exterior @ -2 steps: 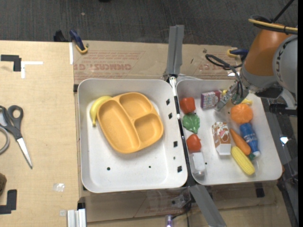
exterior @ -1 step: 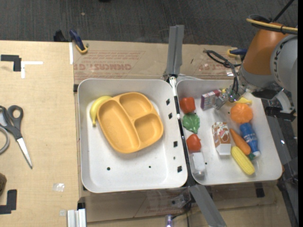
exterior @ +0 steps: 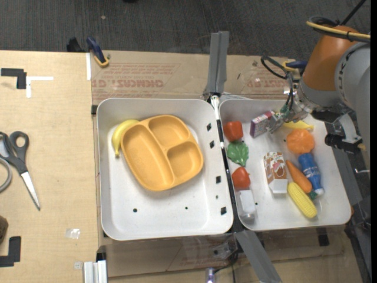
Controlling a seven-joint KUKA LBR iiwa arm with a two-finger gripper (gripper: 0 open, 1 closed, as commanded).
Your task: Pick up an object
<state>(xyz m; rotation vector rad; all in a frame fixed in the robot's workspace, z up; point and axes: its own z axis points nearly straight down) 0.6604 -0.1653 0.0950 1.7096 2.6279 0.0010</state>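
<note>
1. Nearest the camera, in the right bin (exterior: 339,220), a corn cob (exterior: 302,200) lies by the front wall, with a carrot (exterior: 299,176) and a blue bottle (exterior: 310,172) just behind it and a small carton (exterior: 275,172) to their left.
2. Along that bin's left side sit a clear bottle (exterior: 245,206), a red tomato (exterior: 241,177), a green vegetable (exterior: 238,152) and a red pepper (exterior: 233,130), close together in a line.
3. The left bin (exterior: 112,211) holds a yellow divided plate (exterior: 160,152) with a banana (exterior: 121,132) tucked against its far left rim.
4. Farther back in the right bin, an orange (exterior: 300,141) lies near a small purple-and-white box (exterior: 260,124).
5. The tool (exterior: 277,122) is low at the far end of the right bin, right beside that box; I cannot tell whether it is open, closed or gripping.
6. The box looks like the likeliest thing to pick. To do this well, the tool should straddle the box's narrow sides, close squarely, and lift straight up, staying off the bin wall and the orange.
7. Scissors (exterior: 20,158) lie on the table (exterior: 47,217), well apart to the left.
</note>
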